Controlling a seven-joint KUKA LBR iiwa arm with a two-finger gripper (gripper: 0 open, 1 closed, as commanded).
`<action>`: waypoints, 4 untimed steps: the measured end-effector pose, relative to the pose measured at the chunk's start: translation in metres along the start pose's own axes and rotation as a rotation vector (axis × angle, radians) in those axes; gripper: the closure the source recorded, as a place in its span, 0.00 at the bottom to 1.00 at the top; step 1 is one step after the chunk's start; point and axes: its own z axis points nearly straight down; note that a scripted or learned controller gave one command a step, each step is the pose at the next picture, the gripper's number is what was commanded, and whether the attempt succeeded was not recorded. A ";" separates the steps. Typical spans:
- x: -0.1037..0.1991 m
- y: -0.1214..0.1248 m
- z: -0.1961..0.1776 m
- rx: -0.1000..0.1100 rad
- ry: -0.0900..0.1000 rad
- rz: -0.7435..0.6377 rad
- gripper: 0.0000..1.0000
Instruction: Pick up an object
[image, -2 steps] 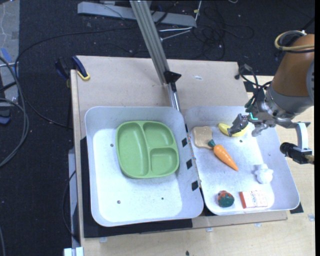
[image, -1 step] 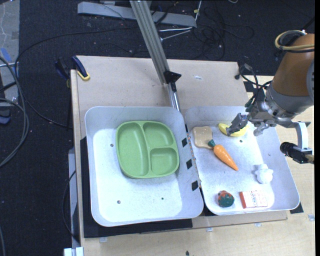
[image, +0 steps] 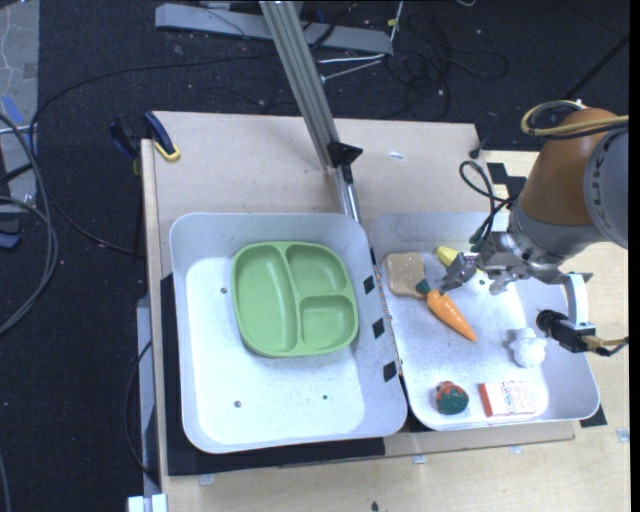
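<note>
White bins (image: 200, 400): two. One green divided plate (image: 296, 298), one carrot (image: 451, 314), one gripper (image: 478, 268), hard to judge.

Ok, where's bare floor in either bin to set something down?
Left bin: the wide strip below the green plate. Right bin: a small patch between carrot and ball. Crowded near the toast.

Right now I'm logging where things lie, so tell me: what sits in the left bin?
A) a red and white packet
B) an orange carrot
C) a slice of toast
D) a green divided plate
D: the green divided plate lies in the left bin, while the carrot, the packet and the toast are all in the right bin.
</note>
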 end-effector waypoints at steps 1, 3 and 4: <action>0.001 -0.001 0.054 -0.001 0.000 -0.001 0.00; 0.011 0.003 -0.012 -0.011 -0.002 -0.004 1.00; 0.015 0.006 -0.075 -0.013 -0.002 -0.004 1.00</action>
